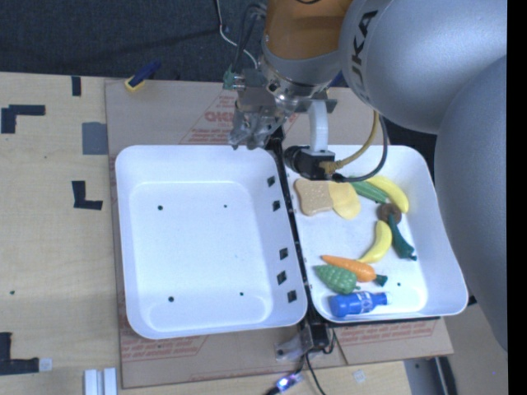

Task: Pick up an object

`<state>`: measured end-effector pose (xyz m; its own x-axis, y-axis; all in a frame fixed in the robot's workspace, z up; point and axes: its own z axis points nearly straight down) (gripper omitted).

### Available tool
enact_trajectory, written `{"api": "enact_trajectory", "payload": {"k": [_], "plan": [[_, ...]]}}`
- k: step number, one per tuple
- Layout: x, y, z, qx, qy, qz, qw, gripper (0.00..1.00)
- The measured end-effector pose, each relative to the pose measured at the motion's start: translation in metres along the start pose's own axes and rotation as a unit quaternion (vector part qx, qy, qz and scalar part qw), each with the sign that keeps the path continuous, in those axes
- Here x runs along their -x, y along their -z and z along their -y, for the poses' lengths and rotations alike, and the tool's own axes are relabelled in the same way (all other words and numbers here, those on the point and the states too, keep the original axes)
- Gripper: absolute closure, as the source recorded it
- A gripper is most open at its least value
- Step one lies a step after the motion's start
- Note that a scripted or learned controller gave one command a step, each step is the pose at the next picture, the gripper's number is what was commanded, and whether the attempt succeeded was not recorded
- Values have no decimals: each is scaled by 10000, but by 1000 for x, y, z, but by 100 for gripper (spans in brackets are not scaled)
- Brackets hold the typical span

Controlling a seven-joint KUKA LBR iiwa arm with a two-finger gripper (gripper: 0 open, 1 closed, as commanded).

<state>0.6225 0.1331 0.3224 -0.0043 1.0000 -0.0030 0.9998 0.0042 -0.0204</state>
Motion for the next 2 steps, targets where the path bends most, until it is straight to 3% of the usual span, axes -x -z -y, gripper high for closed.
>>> {"api": "enact_trajectory", "payload": {"k": [1, 2], "plan": [[17, -22, 30, 66, -19, -6, 10000, 100], [-82, 45, 33, 126, 41, -38, 9999, 100]]}}
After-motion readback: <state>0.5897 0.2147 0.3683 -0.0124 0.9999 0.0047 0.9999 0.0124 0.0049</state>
